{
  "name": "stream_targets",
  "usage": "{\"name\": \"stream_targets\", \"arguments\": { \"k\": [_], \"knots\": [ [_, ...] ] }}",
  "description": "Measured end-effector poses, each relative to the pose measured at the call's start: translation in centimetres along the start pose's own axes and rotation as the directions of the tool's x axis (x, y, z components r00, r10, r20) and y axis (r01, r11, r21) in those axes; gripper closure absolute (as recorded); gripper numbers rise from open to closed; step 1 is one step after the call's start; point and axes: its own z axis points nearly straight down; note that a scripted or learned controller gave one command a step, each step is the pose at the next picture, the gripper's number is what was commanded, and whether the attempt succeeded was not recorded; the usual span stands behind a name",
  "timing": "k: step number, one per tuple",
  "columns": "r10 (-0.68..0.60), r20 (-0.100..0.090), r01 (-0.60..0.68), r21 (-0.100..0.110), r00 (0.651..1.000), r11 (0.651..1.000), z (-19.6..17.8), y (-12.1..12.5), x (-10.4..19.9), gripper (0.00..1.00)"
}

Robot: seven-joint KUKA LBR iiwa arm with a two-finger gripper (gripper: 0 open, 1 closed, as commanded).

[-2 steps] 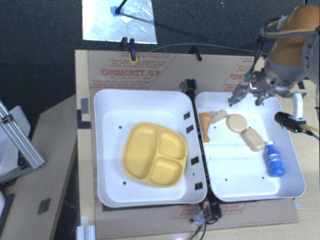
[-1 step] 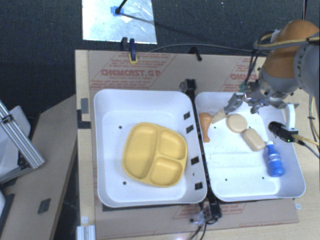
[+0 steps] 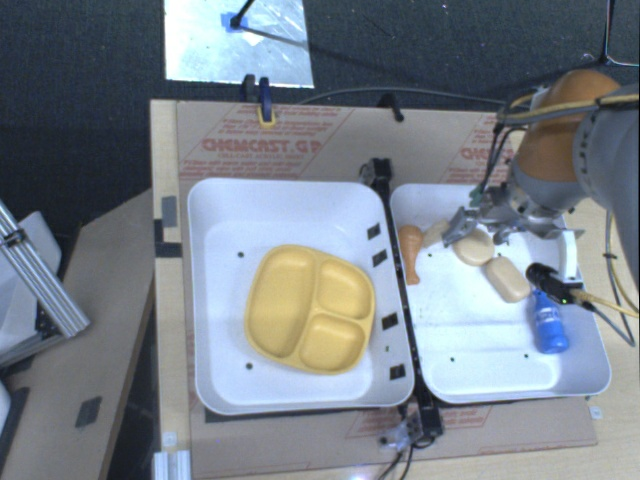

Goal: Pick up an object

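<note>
1. Hanging low over the upper part of the right bin, the hand is seen at the end of the grey arm, which comes in from the right with its orange band above the wrist. Whether the hand is open or closed cannot be told, and nothing can be made out as gripped.
2. A pale beige oval piece is found just below the hand, touching it or nearly so; contact cannot be judged.
3. A beige block is laid just beside the oval piece, toward the lower right, tilted on a diagonal.
4. An orange-brown piece is placed to the left of the hand, close to the wall that the two bins share.
5. A blue bottle is laid on its side near the right wall of the same bin, below the block and apart from it.
6. A yellow divided plate is set flat in the middle of the left bin, well apart from the hand.
7. Both bins are carried side by side on a brown sheet with red lettering, which is spread over the bench.
8. A blue and yellow clamp is fixed at the far edge of that sheet.
</note>
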Motion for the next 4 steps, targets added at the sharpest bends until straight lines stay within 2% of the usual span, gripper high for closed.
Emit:
{"name": "stream_targets", "arguments": {
  "k": [1, 3, 4],
  "knots": [
    [-0.001, 0.001, 0.001, -0.005, 1.000, 1.000, -1.4, 0.1, 0.0, 1.00],
    [-0.002, 0.001, 0.002, -0.009, 1.000, 1.000, -10.2, 0.5, -0.2, 1.00],
    [-0.002, 0.000, 0.002, -0.006, 1.000, 1.000, -12.0, 0.6, -0.2, 1.00]
  ]
}}
